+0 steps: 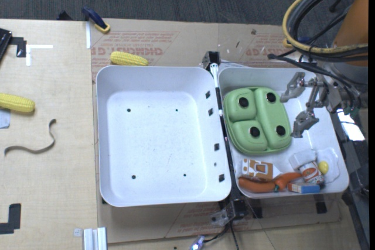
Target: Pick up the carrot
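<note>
The carrot (286, 179), small and orange, lies along the front wall of the right bin (275, 72), wedged among other small items. My gripper (299, 106) hangs over the right half of that bin, beside the right edge of a green moulded lid (258, 120). Its two grey fingers (292, 89) stand apart, so it is open with nothing between them. The carrot sits well in front of the gripper, toward the bin's near edge.
A reddish sausage (256, 185), a printed carton (258, 169), a clear packet (304, 159) and a small box (305, 187) crowd the carrot. The left bin (105, 143) stands beside. Two corn cobs (129, 58) (16, 103) lie on the bench. Cables (310, 9) loop at top right.
</note>
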